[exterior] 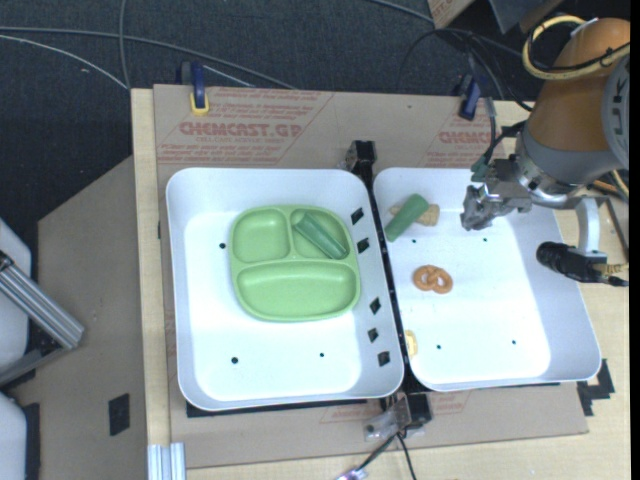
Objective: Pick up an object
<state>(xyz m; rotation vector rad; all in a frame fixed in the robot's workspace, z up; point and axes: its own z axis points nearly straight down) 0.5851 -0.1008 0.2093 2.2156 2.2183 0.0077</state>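
In the right bin (530, 328) lie a green, pickle-like piece (403, 216) with a small tan chunk (430, 213) beside it near the back left, and a brown pretzel (433, 280) toward the middle left. My gripper (478, 211) hangs over the back of this bin, a short way right of the tan chunk and above the pretzel. Nothing shows between its fingers. In the left bin (200, 358) a green divided plate (293, 264) holds a dark green piece (320, 232) in its back right compartment.
A black clip row runs along the wall between the two bins (372, 268). A small yellow bit (411, 343) lies at the right bin's front left. Blue clamps (199, 83) hold the cardboard base at the back. The arm's black cable fitting (572, 260) overhangs the right bin's right side.
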